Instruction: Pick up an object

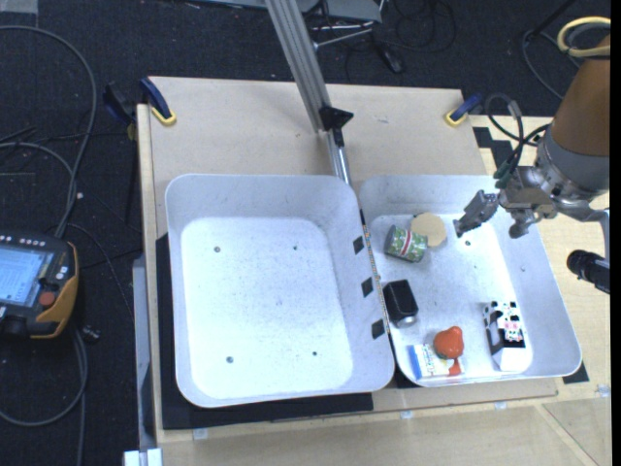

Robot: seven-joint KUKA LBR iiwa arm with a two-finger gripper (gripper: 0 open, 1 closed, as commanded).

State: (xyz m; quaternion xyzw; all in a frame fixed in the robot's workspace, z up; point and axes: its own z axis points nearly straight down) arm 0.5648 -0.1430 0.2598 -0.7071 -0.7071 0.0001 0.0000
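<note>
Hovering spread and empty at two o'clock over the right bin (543, 289), your pincer (497, 214) probably must descend onto the green can (406, 243).

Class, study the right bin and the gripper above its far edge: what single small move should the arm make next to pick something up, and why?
Probably move the gripper toward the view's left and lower it over the green can. The gripper sits above the right bin with nothing between its open fingers, and the can, touching the tan disc, is the nearest object.
</note>
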